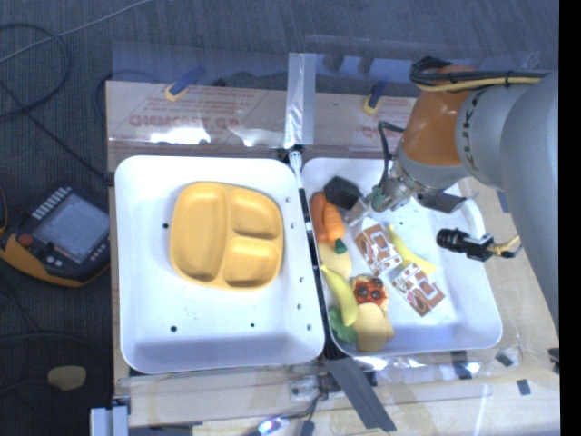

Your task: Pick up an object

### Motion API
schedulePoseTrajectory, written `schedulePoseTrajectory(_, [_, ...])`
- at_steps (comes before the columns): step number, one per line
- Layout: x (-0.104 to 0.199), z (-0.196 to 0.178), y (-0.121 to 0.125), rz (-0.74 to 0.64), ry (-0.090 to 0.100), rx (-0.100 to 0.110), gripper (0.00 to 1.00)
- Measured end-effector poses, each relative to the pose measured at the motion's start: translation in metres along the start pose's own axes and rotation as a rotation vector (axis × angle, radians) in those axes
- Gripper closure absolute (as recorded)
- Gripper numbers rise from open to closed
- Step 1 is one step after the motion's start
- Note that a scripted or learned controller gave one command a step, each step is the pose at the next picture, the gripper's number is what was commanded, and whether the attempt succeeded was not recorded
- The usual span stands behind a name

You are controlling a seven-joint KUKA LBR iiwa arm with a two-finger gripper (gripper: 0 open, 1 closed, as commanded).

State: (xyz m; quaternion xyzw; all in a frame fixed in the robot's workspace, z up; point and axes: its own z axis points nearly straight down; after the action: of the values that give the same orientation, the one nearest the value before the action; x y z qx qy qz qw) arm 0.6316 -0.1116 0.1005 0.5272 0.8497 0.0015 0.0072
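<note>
Across the whole frame runs a dark grey ribbed floor [109, 25], with thin cables trailing over its upper left and a black-and-orange handheld controller [56, 234] lying at the left edge. Upon it stands the bench [218, 116], brown board under clear sheeting, bearing two shallow white bins side by side. At centre left, the left bin [145, 334] holds a yellow compartment tray [225, 234]. At centre right, the right bin [472, 321] carries a heap of small things along its left wall.

From the upper right the grey arm [517, 143] with its orange band reaches in, and the gripper [383, 195] hangs over the upper middle of the right bin; whether it is spread or pressed together cannot be told.

An orange carrot [331, 219] lies left of the gripper and a little lower, near but apart from it, its long axis running from upper left to lower right. A dark grey block [341, 192] sits just above it. Below the gripper lie two red-and-white patterned packets [399, 266], with a yellow banana [338, 289], a small red-topped piece [368, 291] and a pale yellow lump [374, 327] toward the lower left of that bin.
</note>
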Motion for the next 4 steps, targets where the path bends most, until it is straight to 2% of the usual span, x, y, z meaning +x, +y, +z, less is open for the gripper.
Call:
schedulePoseTrajectory(1, [0.01,0.006,-0.124,0.076,-0.003,-0.004,1.0])
schedulePoseTrajectory(2, [0.001,-0.03,-0.034,0.139,0.009,0.012,1.0])
schedulePoseTrajectory(3, [0.018,-0.084,0.046,0.151,0.007,0.011,1.0])
schedulePoseTrajectory(4, [0.015,0.009,-0.013,0.131,0.002,0.0,1.0])
